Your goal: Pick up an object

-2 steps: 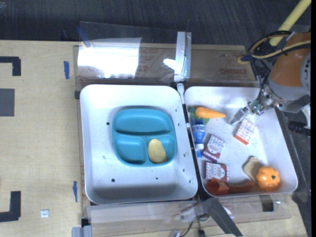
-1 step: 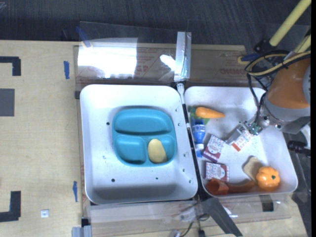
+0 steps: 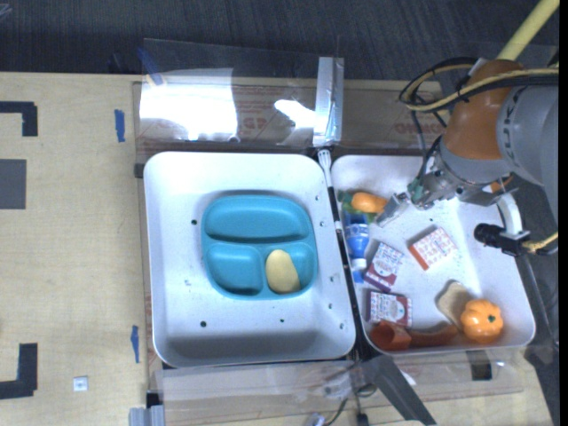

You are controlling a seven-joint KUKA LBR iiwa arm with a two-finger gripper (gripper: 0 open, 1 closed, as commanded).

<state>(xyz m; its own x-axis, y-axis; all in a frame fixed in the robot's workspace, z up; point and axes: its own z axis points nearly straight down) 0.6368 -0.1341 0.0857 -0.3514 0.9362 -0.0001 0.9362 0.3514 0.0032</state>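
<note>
- A pale wooden bench runs under the camera, with dark carpet-like floor beyond its far edge and blue tape marks along its left part.
- Two shallow white bins sit side by side on it: the left bin and the right bin, their inner walls touching down the middle.
- In the left bin lies a blue divided tray, and a pale yellow egg-shaped object rests in its lower right compartment.
- The right bin holds the clutter: a small orange object near the far left corner, a blue-and-white bottle along the left wall, and three red-and-white cartons, one near the middle, one beside the bottle, one nearer the front.
- At the front of that bin sit a dark red curved item, a tan piece like bread and an orange pumpkin-like object touching it.
- The arm reaches in from the right, orange band above the wrist, cables looping over it.
- The gripper is low in the far part of the right bin, its tip just beside the small orange object (how far apart the fingers stand I cannot tell, and nothing is visibly caught between them).
</note>
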